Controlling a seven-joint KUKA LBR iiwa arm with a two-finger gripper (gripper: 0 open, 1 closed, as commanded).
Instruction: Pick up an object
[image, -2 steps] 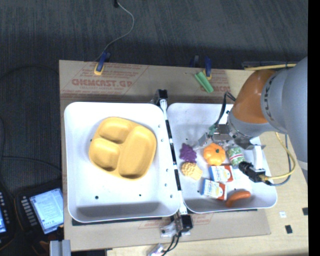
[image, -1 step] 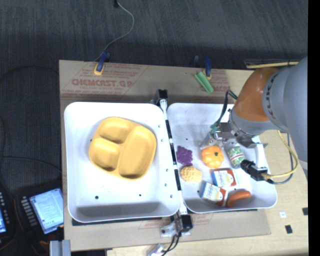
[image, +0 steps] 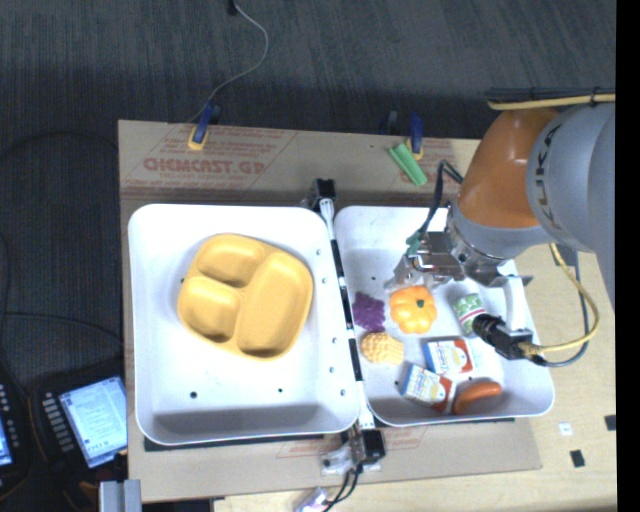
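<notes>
orange pepper (image: 412, 310) — upright, stem up, below fingers (image: 432, 258)

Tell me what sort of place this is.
Probably a robotics lab's grasping test bench: a KUKA arm reaches over two white bins, toy food like a plastic pumpkin fills the right one, and cables run across the carpet.

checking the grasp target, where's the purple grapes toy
In the right bin, by its left wall, the purple grapes lie left of the orange pepper.
</notes>
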